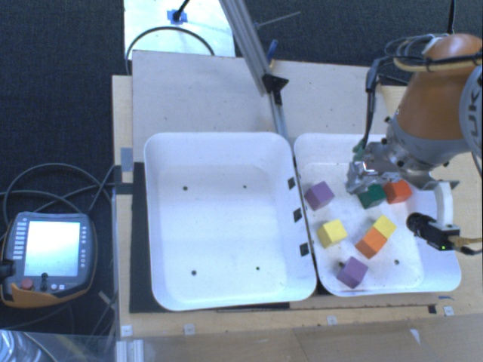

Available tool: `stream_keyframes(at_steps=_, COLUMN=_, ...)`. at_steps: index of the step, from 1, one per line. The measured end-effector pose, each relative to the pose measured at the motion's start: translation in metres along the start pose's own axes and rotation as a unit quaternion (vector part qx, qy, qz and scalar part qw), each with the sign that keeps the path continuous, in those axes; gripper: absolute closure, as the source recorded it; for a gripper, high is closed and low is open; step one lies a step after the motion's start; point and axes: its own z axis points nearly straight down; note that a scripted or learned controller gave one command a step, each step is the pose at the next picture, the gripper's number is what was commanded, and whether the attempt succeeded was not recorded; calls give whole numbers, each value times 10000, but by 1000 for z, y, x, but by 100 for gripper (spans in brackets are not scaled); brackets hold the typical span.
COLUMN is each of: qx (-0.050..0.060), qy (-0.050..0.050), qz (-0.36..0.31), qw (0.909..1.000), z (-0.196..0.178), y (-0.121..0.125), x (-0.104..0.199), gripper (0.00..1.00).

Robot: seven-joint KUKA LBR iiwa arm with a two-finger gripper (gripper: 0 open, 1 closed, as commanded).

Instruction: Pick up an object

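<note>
In the camera view, two shallow white bins sat side by side on the bench, the left bin (162, 225) holding no blocks and the right bin (445, 277) holding all of them. The arm (438, 89), grey with an orange band, reached in from the right and hung over the far part of the right bin, its gripper (365, 178) low over the bin floor by the green block (371, 197). Whether the fingers stood wide or narrow could not be told, since the wrist and the metal of the gripper hid them from above, and no block showed between them. The green block lay just under and beside the gripper, touching or nearly touching a red-orange block (398, 191) on its right. A purple block (319, 195) lay near the bin's left wall, well apart from the gripper. A yellow block (332, 233) lay nearer the camera from it, toward the middle of the bin. A second yellow block (384, 226) sat against an orange block (370, 243), the two touching at a corner. A second purple block (352, 272) lay near the bin's front rim. A black fitting (430, 228) on a white bracket hung over the right side of that bin. On the floor at the left, a teach pendant (47, 259) lay with its cable looped around it.
</note>
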Motion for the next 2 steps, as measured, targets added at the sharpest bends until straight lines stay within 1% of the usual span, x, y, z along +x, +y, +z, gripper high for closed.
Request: stream_keyframes(at_steps=2, qx=4, qy=2, qz=-5, qw=10000, z=-4, y=0, x=107, gripper=100)
